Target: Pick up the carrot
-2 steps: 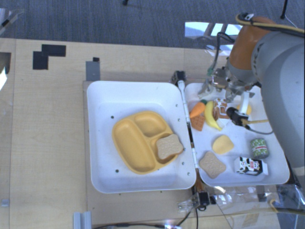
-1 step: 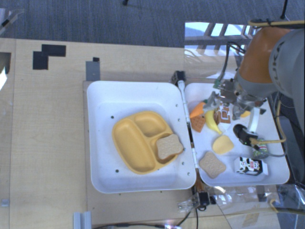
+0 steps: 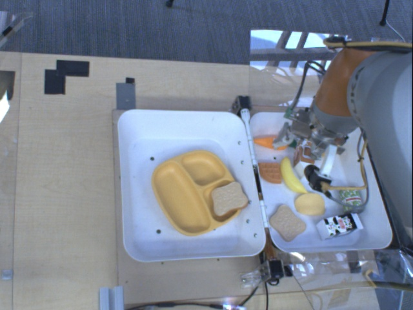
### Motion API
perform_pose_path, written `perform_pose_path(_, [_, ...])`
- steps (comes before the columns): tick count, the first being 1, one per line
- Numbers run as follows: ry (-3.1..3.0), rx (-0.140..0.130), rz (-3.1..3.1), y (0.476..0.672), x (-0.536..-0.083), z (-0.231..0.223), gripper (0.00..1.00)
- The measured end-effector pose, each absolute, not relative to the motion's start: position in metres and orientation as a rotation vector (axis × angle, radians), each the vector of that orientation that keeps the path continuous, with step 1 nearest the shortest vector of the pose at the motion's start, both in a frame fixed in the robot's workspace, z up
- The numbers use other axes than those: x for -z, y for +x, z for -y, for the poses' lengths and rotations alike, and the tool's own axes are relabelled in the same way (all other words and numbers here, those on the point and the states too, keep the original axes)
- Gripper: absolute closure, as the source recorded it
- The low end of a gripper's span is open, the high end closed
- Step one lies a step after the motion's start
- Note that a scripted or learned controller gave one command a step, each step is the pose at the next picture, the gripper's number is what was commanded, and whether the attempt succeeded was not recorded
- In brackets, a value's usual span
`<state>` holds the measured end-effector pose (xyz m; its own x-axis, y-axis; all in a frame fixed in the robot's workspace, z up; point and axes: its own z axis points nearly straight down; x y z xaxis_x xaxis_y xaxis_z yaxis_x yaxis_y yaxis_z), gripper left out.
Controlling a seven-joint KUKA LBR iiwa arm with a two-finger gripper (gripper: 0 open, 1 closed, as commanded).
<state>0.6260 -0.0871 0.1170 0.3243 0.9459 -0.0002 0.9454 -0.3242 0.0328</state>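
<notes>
Item: claw (image 3: pixel 288 136) over the right bin (image 3: pixel 381 234), beside the carrot (image 3: pixel 263 142) (we cannot tell its opening or any contact).

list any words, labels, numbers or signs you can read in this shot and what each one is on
No text can be read here.
Black and white carton in the right bin: has print, too small and blurred to read.
Green and red packet beside it: has a label, too blurred to read.
Black shapes on the bench: plain marks, no letters.
</notes>
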Motion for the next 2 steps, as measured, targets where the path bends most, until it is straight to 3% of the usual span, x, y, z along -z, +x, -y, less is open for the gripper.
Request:
perform_pose_path(1, [2.872,-0.004,-1.263,0.639,-0.107,0.095,0.0])
perform_pose_path(2, [3.083,-0.004,-0.564,0.669,-0.106,0.091,0.0])
